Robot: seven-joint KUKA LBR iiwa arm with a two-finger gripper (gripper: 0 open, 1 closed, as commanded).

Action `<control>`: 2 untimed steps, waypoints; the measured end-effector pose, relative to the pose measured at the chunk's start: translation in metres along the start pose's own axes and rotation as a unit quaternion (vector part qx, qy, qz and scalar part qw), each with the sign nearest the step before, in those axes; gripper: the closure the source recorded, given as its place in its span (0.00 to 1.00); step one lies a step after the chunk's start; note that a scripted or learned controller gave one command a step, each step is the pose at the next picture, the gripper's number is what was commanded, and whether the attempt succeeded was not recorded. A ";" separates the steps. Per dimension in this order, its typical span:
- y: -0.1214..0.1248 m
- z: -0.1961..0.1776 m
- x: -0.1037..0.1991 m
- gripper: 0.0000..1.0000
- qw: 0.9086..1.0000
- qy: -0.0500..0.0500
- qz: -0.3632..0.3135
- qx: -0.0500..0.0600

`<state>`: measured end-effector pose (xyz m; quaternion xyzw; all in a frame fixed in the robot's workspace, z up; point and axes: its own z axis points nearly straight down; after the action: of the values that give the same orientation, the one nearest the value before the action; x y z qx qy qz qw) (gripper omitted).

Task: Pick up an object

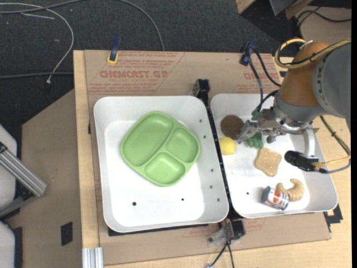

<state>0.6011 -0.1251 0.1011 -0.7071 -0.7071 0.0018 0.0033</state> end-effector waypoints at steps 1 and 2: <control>0.000 0.017 0.001 0.00 1.000 0.000 0.000 -0.002; 0.001 0.005 0.001 1.00 1.000 0.000 0.000 -0.003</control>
<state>0.6020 -0.1243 0.0961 -0.7071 -0.7071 -0.0003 0.0009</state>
